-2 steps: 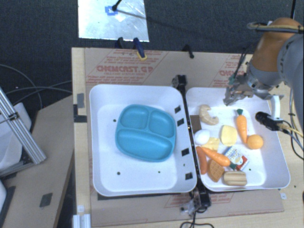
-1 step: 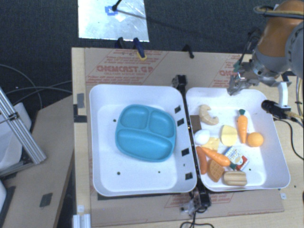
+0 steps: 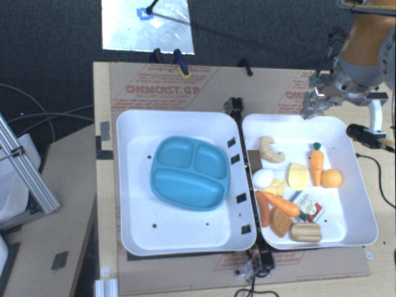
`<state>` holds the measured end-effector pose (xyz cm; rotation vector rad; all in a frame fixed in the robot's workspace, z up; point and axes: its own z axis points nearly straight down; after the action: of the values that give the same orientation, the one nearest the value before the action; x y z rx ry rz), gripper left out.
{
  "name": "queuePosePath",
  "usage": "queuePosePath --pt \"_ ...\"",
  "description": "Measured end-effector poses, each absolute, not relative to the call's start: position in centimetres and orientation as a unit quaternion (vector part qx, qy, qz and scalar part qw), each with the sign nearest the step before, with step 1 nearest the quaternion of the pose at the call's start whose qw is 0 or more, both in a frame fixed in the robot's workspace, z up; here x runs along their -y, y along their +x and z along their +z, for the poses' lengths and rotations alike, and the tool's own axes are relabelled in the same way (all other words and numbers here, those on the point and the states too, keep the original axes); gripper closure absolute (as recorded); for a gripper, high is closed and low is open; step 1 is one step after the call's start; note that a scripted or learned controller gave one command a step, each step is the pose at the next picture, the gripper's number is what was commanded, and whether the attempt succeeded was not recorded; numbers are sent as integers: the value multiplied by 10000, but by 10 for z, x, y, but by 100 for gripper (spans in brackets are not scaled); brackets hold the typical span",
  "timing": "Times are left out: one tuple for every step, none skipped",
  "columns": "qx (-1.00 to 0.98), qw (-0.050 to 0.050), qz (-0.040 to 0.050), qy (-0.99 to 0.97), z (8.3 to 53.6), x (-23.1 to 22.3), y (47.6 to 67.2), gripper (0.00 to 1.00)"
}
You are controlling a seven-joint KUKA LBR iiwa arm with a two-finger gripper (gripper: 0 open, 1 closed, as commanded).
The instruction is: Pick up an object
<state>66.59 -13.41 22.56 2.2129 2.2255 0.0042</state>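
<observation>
The arm reaches in from the right, bent downward. Its claw hangs low, pointing down.

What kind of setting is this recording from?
Likely a robotics lab bench: two white bins side by side, toy food such as a carrot, loose cables, and the arm's tool overhead.

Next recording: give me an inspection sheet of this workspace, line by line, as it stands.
Surface: bench bearing two white bins side by side.
Job's things: right bin holds toy food, among it an upright carrot, an orange, an egg and a bread loaf.
Clutter: left bin holds a blue divided plate.
Grippers: tool hangs over the right bin's far rim, holding nothing visible.
Cables: black cables on the floor at left.
Surroundings: shiny sheet beyond the bench.
</observation>
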Motion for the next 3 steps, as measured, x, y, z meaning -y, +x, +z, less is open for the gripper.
queuePosePath --pt "-7102 8 14 7040 236 82 662 100" --pt "-7098 -3 4 7044 222 30 648 100" --pt "-7096 -1 7 7046 231 -23 635 100"
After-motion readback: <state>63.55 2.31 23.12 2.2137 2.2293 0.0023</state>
